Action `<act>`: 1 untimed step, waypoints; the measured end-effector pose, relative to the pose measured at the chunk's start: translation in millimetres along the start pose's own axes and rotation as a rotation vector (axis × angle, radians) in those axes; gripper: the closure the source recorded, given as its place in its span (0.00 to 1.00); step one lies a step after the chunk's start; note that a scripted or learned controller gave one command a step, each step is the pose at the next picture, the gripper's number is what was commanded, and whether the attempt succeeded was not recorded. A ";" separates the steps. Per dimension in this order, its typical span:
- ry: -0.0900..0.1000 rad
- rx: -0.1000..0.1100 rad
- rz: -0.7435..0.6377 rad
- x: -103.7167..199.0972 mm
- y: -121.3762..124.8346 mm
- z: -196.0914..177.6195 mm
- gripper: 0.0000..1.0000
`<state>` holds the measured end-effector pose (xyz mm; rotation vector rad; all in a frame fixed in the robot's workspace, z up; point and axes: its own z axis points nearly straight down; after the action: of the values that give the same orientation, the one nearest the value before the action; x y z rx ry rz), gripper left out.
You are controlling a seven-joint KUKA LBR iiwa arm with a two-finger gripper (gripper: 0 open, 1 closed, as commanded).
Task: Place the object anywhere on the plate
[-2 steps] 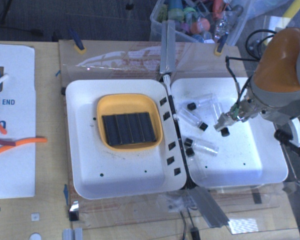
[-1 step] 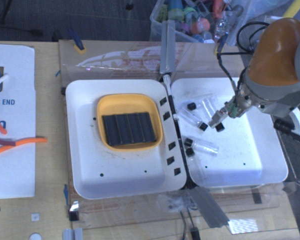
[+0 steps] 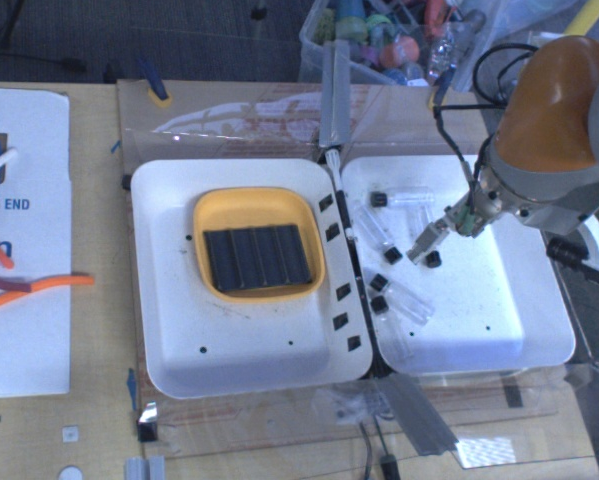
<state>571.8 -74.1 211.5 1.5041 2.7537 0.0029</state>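
Two shallow white bins are sitting side by side on a wooden bench, the left bin [image 3: 169,298] and the right bin [image 3: 499,308] meeting along a central seam marked with small black tabs. A yellow plate [image 3: 211,213] is resting in the middle of the left bin, and a dark ribbed rectangular piece [image 3: 257,256] is lying flat across it. Clear plastic tubes with black caps [image 3: 399,200] are lying scattered in the left half of the right bin, some near the seam and some near the bin's far edge. The grey arm with its orange band [image 3: 549,108] is reaching in from the right, and the gripper [image 3: 419,252] is hanging low over the right bin, slanting down toward the left. A small black cap [image 3: 432,260] is sitting just beside the tip. Whether the gripper is spread or closed cannot be told at this size. A clear tub of colourful items [image 3: 399,18] is standing beyond the bins, and a white sheet [image 3: 24,268] with orange cable [image 3: 39,286] is lying at the left.
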 end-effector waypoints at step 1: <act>-0.002 -0.002 -0.304 -75.4 4.9 6.9 0.00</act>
<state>616.7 -134.8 204.8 1.0688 2.9470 0.0030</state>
